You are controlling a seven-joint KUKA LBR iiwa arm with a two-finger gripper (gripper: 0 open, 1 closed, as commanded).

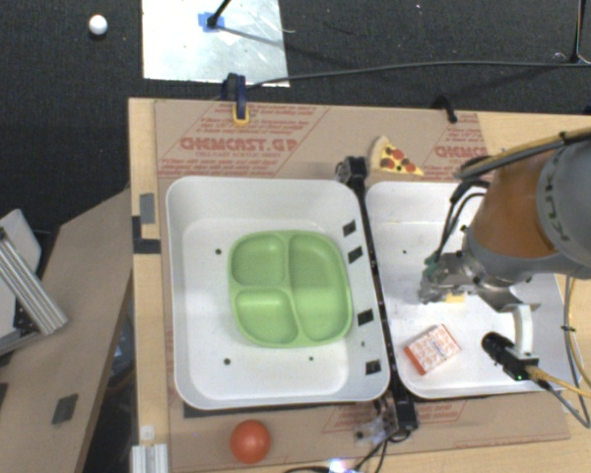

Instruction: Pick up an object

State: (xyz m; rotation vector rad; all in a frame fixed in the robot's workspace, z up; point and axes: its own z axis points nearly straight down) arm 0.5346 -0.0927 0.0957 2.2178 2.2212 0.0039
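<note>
Beside the end effector [439, 286], grip state unclear, a red-and-white box [431, 349]; green divided plate [290, 289] in the left bin [192, 264].

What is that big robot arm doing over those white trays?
The grey and orange robot arm is reaching into the right white bin, trying to pick something up. Its gripper sits low over the bin floor, just above a small red and white box. A green divided plate lies in the left bin. An orange ball and a toy pizza slice lie outside the bins.
</note>
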